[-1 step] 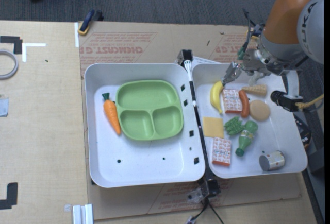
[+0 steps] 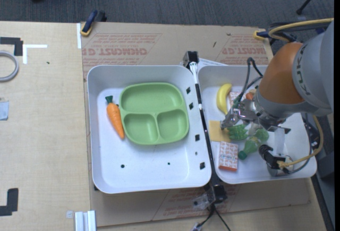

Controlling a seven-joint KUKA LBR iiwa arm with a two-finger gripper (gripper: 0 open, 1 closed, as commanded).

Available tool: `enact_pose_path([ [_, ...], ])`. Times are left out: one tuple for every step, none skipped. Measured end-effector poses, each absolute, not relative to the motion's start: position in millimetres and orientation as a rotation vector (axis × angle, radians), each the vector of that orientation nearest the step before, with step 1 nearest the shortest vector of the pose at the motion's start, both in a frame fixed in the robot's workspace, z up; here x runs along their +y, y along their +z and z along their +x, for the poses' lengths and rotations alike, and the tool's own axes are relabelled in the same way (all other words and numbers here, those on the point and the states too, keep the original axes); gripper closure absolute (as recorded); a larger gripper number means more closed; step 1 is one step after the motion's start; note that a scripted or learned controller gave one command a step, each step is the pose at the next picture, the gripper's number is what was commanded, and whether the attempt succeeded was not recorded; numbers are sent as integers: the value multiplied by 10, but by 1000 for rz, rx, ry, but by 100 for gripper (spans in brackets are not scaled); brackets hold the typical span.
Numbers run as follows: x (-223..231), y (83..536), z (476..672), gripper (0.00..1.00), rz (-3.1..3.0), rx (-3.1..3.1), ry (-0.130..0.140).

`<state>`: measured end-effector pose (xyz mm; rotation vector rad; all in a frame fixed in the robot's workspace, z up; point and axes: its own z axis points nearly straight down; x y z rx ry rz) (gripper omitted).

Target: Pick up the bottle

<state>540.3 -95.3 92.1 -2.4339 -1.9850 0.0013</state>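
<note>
Green bottle [image 2: 251, 146]: lies just below-right of my pincer [image 2: 237, 120], long axis slanted.
Pincer state: I cannot tell.

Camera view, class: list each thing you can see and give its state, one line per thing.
Green plate: flat in the left bin, compartments bare.
Carrot: lying beside the plate.
Banana: lying in the right bin.
Green bottle: lying on its side under the arm.
Small carton: lying flat.
Gripper: low over the right bin.
</note>
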Motion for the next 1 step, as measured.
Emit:
enact_pose_path([
  [-957, 1018, 5409, 100, -2436, -1983, 1],
])
